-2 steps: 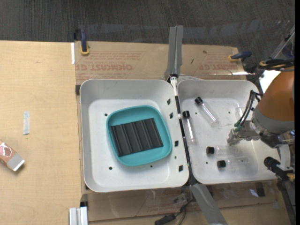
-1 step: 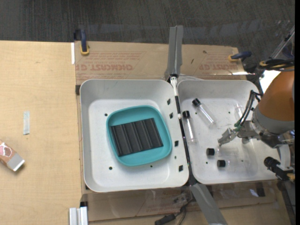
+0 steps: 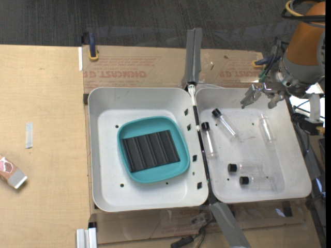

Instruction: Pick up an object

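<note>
A tan bench carries two white bins. In the near right bin lie clear capped tubes; the left bin holds a teal tray. Farther right, the pincer hovers over the right bin's far rim, fingers spread, grasping nothing.

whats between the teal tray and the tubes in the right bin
In the camera view, the two bins' meeting rims lie between the teal tray and the clear tubes; otherwise bare white bin floor.
</note>
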You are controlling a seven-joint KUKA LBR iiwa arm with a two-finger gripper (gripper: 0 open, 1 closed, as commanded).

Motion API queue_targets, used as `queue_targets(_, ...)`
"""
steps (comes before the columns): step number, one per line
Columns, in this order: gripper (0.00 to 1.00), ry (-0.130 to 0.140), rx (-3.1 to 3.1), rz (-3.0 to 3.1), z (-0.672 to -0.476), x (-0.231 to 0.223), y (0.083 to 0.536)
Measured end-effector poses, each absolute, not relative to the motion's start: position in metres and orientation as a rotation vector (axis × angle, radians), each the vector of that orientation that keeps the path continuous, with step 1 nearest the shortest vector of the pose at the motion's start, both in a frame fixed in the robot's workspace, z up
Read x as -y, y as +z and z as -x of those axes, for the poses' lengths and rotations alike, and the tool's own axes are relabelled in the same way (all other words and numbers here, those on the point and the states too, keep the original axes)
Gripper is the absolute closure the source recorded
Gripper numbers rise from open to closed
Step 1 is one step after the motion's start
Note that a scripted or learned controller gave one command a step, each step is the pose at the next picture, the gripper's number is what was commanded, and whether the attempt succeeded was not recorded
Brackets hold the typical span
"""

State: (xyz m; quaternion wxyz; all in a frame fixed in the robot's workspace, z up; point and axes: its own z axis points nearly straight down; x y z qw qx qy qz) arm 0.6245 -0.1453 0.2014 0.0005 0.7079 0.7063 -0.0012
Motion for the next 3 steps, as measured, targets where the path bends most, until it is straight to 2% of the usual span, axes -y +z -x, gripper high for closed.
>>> queue_targets(1, 0.00, -0.002, -2.310, -2.130, -0.579, 0.207, 0.103)
queue_targets(2, 0.00, -0.002, -2.294, -2.148, -0.557, 0.180, 0.091)
queue_targets(3, 1.00, -0.003, -2.292, -2.152, -0.557, 0.181, 0.100)
